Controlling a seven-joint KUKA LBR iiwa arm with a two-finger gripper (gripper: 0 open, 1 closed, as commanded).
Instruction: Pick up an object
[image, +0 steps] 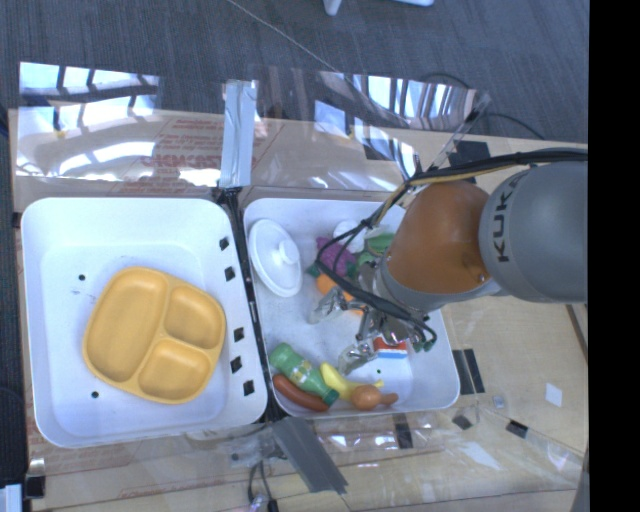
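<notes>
Toy food lies heaped along the near wall of the right bin (440, 385): a red sausage (299, 393), a green bottle (300, 367), a yellow banana (336, 379) and a brown piece (368, 398), likely any one of them a fair target for a pick. Just beyond them the gripper (365, 340) hangs low over the bin floor beside a red-and-white item (392, 350); whether its fingers are parted or closed on anything cannot be told from this angle. The grey arm (530, 235) reaches in from the right, its orange band (440, 240) bent down over the clutter. Farther back sit a white lid (275, 257) and purple (338, 262) and green pieces (380, 243). In the left bin (50, 230) a yellow divided tray (153, 333) rests alone, apparently kept apart from the work
</notes>
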